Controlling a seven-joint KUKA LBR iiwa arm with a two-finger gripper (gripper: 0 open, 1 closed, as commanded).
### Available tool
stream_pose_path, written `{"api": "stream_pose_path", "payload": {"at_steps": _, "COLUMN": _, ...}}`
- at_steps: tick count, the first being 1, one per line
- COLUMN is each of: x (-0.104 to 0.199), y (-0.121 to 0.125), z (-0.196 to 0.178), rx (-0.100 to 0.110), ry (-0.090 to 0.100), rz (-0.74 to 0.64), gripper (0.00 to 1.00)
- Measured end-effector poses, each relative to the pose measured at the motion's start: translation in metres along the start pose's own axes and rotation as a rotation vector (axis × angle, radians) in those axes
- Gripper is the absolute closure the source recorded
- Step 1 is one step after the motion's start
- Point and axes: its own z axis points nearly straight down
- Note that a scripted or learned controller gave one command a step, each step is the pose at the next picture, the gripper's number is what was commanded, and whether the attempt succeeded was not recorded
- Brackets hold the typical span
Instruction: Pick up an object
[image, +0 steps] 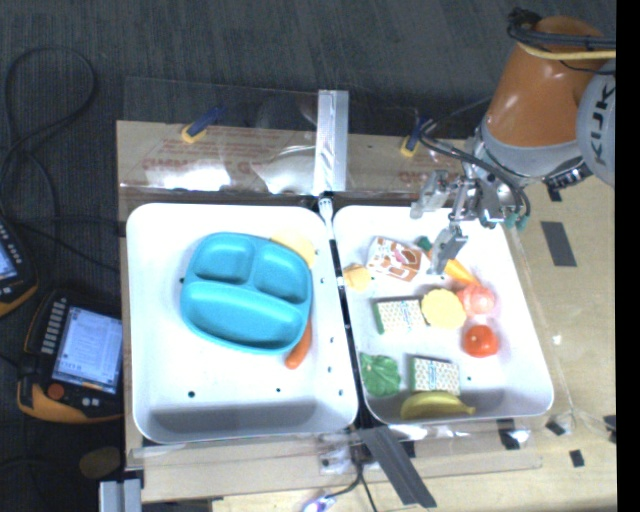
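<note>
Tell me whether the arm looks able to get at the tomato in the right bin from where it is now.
Probably yes. The tomato lies uncovered near the right bin's right wall, nothing on top of it. The pincer hangs over the same bin's far end. A pinkish item sits close beside the tomato and could crowd a grasp.

Only one piece of lettering could be made out: dark capitals on the arm's (590, 100) grey casing at the upper right, cut off by the frame edge, reading roughly "KU". Prints on the small packets (400, 258) were too blurred to read.
</note>
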Motion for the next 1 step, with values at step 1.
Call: {"api": "stream_pose_path", "payload": {"at_steps": 1, "x": -0.0128, "y": -0.0526, "z": 0.1441, "rx": 0.004, "ry": -0.008, "rz": -0.047, "gripper": 0.00}}
